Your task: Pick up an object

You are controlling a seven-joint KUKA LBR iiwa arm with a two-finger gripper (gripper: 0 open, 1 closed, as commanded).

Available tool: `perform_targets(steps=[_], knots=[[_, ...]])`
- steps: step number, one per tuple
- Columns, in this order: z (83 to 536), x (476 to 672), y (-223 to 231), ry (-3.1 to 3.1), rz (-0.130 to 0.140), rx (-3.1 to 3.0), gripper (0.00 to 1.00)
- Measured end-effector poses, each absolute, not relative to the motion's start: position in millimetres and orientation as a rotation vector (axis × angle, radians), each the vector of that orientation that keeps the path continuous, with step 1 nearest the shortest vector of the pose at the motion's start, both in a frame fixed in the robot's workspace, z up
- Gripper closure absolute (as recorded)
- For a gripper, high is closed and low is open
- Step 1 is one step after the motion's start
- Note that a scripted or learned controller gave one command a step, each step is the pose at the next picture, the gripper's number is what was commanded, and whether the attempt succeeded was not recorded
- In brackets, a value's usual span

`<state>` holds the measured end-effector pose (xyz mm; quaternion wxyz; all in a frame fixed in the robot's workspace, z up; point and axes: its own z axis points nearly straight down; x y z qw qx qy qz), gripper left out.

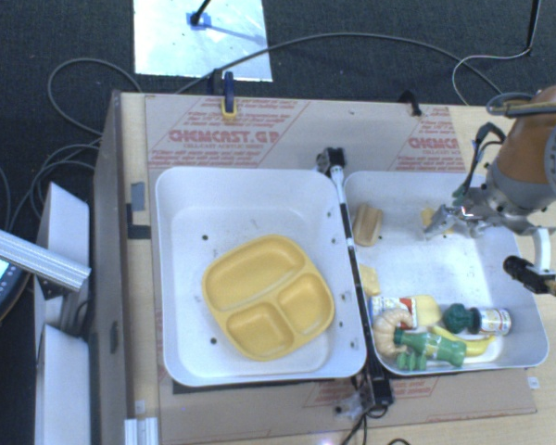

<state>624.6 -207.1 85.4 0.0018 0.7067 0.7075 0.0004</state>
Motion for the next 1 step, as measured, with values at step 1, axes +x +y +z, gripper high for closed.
perform_targets(steps=[1], knots=[[84.7, 601.9, -206.6, 2.221, 0.001, 2.219, 0.0]])
